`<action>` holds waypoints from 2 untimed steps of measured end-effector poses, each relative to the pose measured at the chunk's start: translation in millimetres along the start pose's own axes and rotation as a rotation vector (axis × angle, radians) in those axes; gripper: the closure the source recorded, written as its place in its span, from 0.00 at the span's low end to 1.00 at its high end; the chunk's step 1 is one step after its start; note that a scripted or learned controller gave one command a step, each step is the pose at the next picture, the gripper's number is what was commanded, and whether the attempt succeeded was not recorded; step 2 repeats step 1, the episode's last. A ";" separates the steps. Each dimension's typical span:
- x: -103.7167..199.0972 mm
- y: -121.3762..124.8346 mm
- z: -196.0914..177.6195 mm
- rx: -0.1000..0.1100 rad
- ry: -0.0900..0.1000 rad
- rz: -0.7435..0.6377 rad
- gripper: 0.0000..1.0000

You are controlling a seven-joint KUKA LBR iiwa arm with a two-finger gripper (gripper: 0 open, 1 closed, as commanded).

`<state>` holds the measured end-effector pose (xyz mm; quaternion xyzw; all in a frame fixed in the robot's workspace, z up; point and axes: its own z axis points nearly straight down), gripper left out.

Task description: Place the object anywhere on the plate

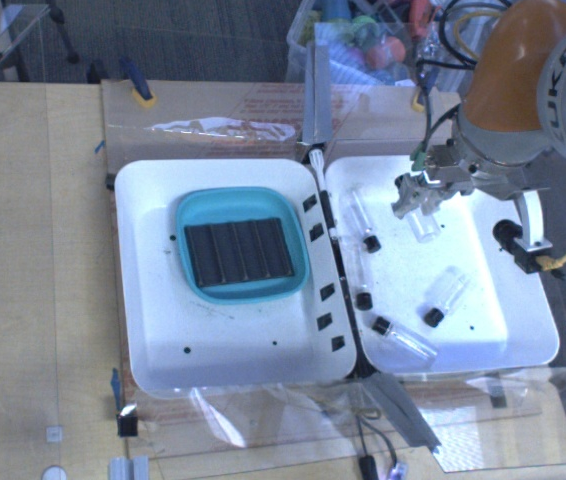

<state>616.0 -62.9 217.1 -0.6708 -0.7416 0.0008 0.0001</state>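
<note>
Two shallow white bins sit side by side on the bench. The left bin (143, 268) holds a teal plate (240, 245), roughly square with rounded corners, with a dark ribbed insert (238, 251) lying flat in its middle. The right bin (503, 318) holds several clear vials with black caps: one (360, 220) near the upper left of that bin beside the divider, one (445, 296) lying tilted toward the lower middle, and one (400, 336) at the bottom left, with a loose black cap (363, 299) just above it. The gripper (421, 200) hangs over the upper middle of the right bin, above another clear vial (424, 226); whether its fingers stand apart or together cannot be told. The grey arm with its orange band (518, 58) fills the upper right. The raised divider (331, 258) with black tabs stands between the vials and the plate. A box of coloured toys (383, 8) sits beyond the bins at the top.
</note>
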 end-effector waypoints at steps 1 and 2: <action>0.0 0.1 -0.2 0.000 0.000 0.000 0.00; 0.0 0.1 -0.2 0.000 0.000 0.000 0.00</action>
